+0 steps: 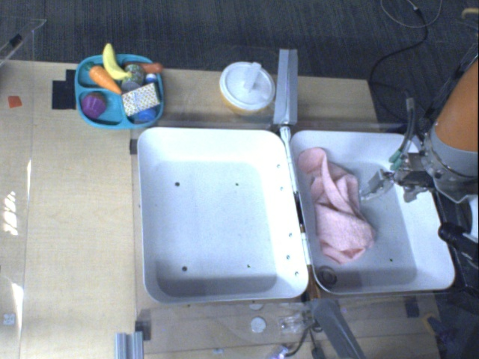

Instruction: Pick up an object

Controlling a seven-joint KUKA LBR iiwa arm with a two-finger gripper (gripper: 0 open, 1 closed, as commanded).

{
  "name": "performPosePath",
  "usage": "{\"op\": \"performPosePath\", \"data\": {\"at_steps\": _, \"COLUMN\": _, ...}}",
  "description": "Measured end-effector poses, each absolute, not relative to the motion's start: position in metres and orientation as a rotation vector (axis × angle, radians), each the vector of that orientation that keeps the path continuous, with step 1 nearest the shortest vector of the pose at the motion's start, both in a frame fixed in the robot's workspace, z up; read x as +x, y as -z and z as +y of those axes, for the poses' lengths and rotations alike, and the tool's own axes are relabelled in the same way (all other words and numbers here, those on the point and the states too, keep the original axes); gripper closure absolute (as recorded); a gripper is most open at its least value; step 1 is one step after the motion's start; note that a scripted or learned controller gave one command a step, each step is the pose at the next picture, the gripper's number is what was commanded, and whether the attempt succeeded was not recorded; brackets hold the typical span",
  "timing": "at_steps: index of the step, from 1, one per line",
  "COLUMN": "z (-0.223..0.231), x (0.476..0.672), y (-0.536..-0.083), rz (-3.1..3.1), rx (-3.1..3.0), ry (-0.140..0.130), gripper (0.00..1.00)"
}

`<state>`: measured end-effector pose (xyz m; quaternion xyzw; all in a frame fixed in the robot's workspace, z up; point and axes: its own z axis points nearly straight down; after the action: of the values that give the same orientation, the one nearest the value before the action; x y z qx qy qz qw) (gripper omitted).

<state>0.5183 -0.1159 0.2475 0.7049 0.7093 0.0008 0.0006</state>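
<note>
A crumpled pink cloth (338,209) lies along the left side of the right bin (419,268). My gripper (388,191) hovers over the bin's right half, just right of the cloth. Its fingers are open, and the left fingertip (368,191) is close to the cloth's right edge. Only white bin floor shows between the fingers. The arm's orange band (458,114) is at the right edge of the view.
The left bin (217,215) sits beside the right one. Behind the bins are a blue tray (118,90) of toy food, a white lidded cup (247,86) and a metal post (285,88). A small dark round thing (327,277) sits in the right bin's front-left corner.
</note>
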Motion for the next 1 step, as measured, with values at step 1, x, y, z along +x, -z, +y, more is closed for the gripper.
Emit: {"op": "performPosePath", "data": {"at_steps": 1, "z": -0.1430, "x": 0.5534, "y": -0.1363, "rz": 2.284, "rx": 2.157, "ry": 0.000, "gripper": 0.00}}
